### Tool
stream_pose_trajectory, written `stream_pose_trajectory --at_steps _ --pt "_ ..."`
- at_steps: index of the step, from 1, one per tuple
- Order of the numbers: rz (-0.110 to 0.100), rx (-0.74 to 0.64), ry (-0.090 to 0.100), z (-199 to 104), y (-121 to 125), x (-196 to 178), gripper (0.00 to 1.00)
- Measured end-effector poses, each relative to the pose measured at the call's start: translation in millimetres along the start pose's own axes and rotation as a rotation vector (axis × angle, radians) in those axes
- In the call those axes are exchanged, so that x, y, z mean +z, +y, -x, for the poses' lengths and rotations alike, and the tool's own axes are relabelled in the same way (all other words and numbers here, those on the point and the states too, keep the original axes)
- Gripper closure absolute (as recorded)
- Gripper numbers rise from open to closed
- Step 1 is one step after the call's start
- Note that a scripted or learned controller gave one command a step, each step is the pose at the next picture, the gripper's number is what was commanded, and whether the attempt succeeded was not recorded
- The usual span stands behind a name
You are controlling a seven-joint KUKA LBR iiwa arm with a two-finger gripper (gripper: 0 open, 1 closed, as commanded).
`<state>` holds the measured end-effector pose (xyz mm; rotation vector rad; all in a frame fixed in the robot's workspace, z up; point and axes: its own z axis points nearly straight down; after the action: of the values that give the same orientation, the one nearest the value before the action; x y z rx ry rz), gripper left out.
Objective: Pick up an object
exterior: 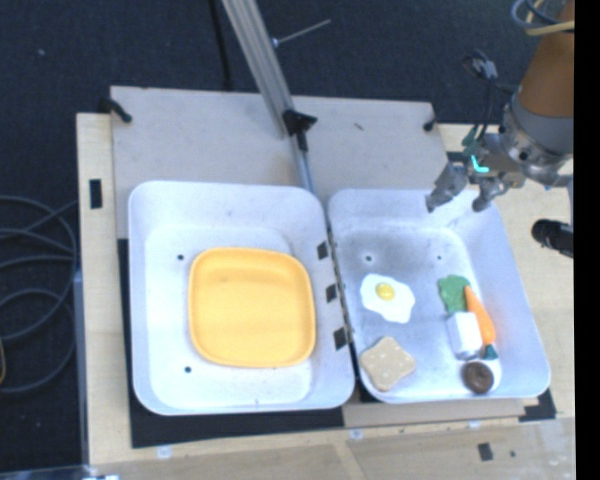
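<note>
Gripper (463,194) fingers stand spread apart with nothing between them, hovering above the far right corner of the right bin (515,268), at the end of a grey arm (540,103) that reaches in from the right. Two shallow white bins sit side by side on a pale surface (220,128). The left bin (160,268) holds a single yellow square plate (251,306), lying flat near its middle. The right bin holds several small toy foods: a fried egg (386,296) near the centre, a slice of toast (387,362) at the near edge, and along the right side a carrot (480,313) beside a green leafy piece (452,293), a small white cylinder (464,334) and a brown round piece (478,375). Any of these could serve as the object to pick up; all lie well apart from the gripper. They look light, rigid and probably smooth, so likely slippery. The egg lies very flat and would be hard to get fingers around. The toast looks thicker and stands clear of its neighbours, so taking it across its opposite edges seems the most promising. The carrot group is crowded, which risks nudging neighbours.
</note>
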<state>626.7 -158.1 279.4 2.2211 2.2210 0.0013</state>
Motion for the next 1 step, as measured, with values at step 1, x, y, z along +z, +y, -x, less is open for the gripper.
stream_pose_trajectory --at_steps 1 --pt "0.0 0.0 0.0 0.0 0.0 0.1 0.0"
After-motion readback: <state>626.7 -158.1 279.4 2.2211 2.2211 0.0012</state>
